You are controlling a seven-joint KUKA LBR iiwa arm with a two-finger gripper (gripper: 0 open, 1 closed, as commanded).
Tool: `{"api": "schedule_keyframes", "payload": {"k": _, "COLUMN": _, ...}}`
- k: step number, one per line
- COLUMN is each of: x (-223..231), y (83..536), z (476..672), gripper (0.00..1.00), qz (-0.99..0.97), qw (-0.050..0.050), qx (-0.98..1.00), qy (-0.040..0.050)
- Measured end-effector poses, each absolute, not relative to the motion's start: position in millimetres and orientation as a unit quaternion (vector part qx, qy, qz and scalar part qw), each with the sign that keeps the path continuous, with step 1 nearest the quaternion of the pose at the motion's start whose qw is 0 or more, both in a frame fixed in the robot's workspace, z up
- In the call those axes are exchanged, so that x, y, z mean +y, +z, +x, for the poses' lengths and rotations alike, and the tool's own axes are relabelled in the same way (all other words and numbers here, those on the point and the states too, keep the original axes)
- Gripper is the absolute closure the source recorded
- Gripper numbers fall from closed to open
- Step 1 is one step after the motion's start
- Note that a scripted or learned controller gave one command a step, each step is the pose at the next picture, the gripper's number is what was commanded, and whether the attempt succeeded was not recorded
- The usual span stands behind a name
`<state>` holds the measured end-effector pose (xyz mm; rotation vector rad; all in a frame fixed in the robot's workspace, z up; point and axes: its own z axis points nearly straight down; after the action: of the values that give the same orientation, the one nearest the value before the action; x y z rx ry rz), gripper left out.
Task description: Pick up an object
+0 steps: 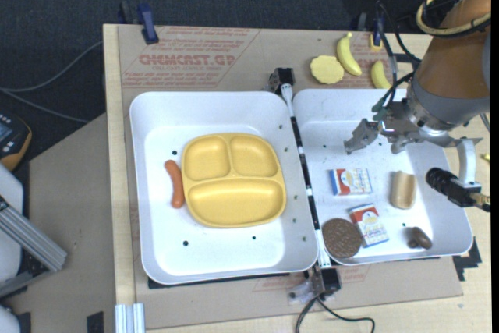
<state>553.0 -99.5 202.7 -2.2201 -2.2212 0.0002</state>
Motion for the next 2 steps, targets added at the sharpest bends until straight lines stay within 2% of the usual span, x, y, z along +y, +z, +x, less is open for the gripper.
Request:
{"api": "schedule_keyframes", "payload": {"k": 1, "x": -114.0, "y": 105.6, "z": 554.7, "gripper": 0.00, "qz": -0.708, "qw": 0.004, "qx": -0.707, "qy": 0.0027}}
{"api": "schedule_keyframes", "payload": {"k": 2, "x": -117.4, "y": 87.7, "z": 552.1, "gripper": 0.00, "qz": -0.707, "qw": 0.000, "qx": -0.707, "qy": -0.0036}}
